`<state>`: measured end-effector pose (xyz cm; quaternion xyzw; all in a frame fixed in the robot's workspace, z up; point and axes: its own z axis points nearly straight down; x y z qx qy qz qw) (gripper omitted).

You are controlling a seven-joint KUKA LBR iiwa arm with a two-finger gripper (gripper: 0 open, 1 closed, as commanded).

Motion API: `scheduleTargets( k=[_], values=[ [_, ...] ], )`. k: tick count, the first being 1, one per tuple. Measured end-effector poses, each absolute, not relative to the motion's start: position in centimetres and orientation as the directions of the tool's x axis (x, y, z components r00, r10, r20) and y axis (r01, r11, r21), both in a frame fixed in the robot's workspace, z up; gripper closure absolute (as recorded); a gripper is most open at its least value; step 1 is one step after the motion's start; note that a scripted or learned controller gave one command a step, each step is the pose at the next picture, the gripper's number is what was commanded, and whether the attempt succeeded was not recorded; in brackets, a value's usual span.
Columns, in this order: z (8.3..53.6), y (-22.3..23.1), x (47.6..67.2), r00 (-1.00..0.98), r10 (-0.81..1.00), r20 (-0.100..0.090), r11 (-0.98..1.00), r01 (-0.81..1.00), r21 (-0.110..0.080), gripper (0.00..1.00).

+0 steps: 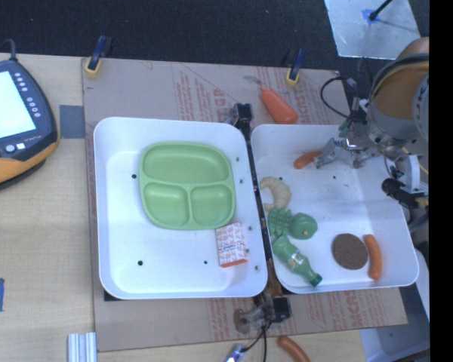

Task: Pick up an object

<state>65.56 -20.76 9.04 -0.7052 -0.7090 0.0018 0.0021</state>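
Here, line by line:

Arm: the grey arm with its orange band enters at the upper right of the frame and bends down over the right bin's upper right part.

Gripper: the gripper sits low at the upper right of the right bin; whether its tips are spread or pressed together, I cannot tell, and nothing is seen clamped in it.

Small carrot: a small orange carrot piece lies in the right bin just left of the gripper; touching or apart cannot be told.

Right bin, left side: a pale curled toy lies near the dividing edge, with a green leafy toy just below it and a green bottle below that, slanting to the lower right.

Right bin, lower right: a brown round patty with an orange sausage just beside it, near the bin's right rim.

Left bin: the left bin holds a green divided plate in its upper middle and a small red-and-white packet below the plate's lower right corner, just beside it.

Outside the bins: a larger carrot lies on the cardboard above the right bin, near the top centre of the frame.

Far left: a handheld control tablet with a lit screen rests on the wooden bench at the upper left of the frame.
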Motion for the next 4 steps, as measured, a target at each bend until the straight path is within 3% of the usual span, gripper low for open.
scheduleTargets(
  k=[1, 2, 3, 4],
  values=[
    [17.8, -14.5, 65.8, -0.005, 1.000, 0.000, 0.005, 1.000, 0.001, 0.00],
    [10.5, -14.8, 65.5, -0.004, 1.000, -0.001, 0.004, 1.000, -0.006, 0.00],
    [11.7, -14.9, 65.6, -0.006, 1.000, -0.002, 0.006, 1.000, -0.005, 1.00],
    [17.6, -9.2, 62.8, -0.006, 1.000, 0.000, 0.006, 1.000, -0.003, 1.00]
  ],
)
